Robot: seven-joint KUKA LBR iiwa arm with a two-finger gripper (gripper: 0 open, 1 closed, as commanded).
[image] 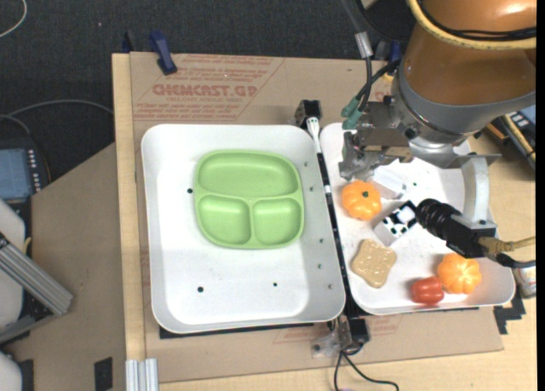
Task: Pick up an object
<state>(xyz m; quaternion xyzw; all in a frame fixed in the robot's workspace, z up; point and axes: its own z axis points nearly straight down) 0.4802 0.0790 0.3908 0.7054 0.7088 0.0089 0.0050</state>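
Note:
My gripper (361,159) hangs over the back left part of the right bin (502,296), under the big grey and orange arm. Just in front of it lies a small orange fruit with a green stem (361,200), close to the gripper tip; I cannot tell if they touch. A black-and-white spotted cube (394,221) lies to the fruit's right. Nearer the front are a tan toast-shaped piece (374,263), a red tomato (427,290) and a ribbed orange (460,273). The arm hides the back of this bin.
The left bin (162,236) holds a light green divided plate (249,198) in its middle. A raised divider (328,210) runs between the two bins. Both stand on a brown board, and a blue clip (162,51) lies at the board's back left.

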